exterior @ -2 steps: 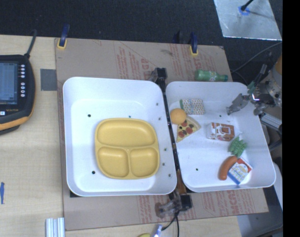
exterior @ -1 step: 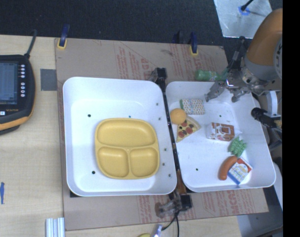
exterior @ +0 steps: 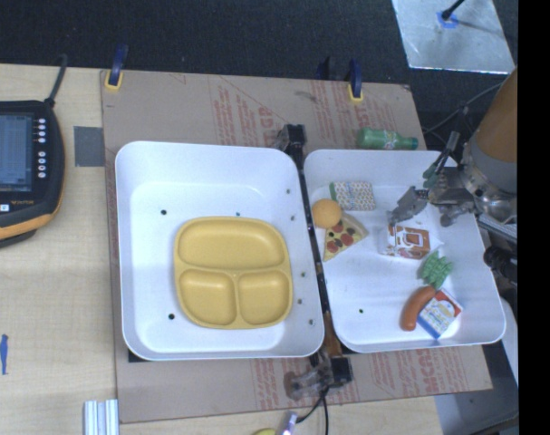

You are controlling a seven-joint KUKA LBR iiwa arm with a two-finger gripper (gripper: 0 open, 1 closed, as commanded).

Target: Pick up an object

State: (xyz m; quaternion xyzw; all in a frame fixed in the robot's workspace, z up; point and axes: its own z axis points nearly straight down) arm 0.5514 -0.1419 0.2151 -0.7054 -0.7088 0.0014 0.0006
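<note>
The right bin (exterior: 374,329) holds several small toy foods: an orange ball (exterior: 326,212), a pizza slice (exterior: 342,236), a patterned packet (exterior: 352,194), a white and brown packet (exterior: 409,241), a green leafy piece (exterior: 434,267), a sausage (exterior: 416,308) and a blue and white carton (exterior: 439,315). My gripper (exterior: 412,205) hangs over the bin's upper right part, just above the white and brown packet. Its fingers stand open with nothing between them.
The left bin (exterior: 148,179) carries a yellow divided tray (exterior: 232,272). A green bottle (exterior: 386,139) lies on the cardboard behind the right bin. A teach pendant (exterior: 16,170) rests at the far left of the bench.
</note>
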